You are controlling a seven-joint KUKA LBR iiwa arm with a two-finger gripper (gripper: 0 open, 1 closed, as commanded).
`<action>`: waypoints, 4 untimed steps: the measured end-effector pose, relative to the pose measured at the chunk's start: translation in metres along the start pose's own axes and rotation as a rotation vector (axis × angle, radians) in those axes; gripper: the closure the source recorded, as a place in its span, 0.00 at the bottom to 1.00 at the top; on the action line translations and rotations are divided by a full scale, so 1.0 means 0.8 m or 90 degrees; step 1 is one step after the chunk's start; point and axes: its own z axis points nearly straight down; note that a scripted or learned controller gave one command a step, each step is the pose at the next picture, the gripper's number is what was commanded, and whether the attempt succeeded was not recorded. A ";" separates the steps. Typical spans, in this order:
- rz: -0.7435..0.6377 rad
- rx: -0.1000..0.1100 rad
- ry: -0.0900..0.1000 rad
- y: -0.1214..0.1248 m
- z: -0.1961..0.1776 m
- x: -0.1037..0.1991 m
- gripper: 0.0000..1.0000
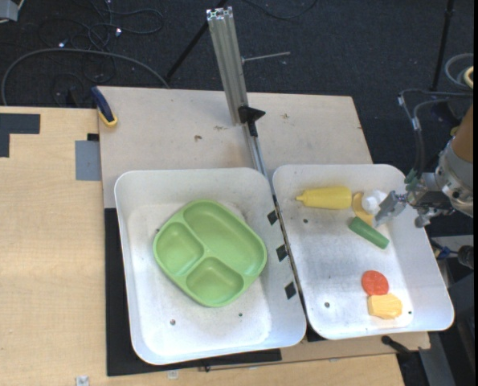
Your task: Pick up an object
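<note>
Pale bench, two white bins: my gripper (pixel 393 203) at right bin (pixel 335 312) upper right, state can't tell, nothing visibly held; crowded green stick (pixel 369 233), yellow bottle (pixel 325 198) beside it risk a glancing miss; red disc (pixel 374 281) lower right.

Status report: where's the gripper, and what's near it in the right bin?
Gripper low over right bin's far right side, holding nothing visible. Green stick and yellow bottle close by. Red and yellow pieces sit apart, nearer the front.
</note>
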 end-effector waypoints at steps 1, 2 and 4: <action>0.000 0.001 0.001 0.000 0.081 0.005 0.00; 0.000 0.002 0.001 -0.007 0.160 0.012 0.00; -0.001 -0.006 -0.002 -0.010 0.064 0.010 1.00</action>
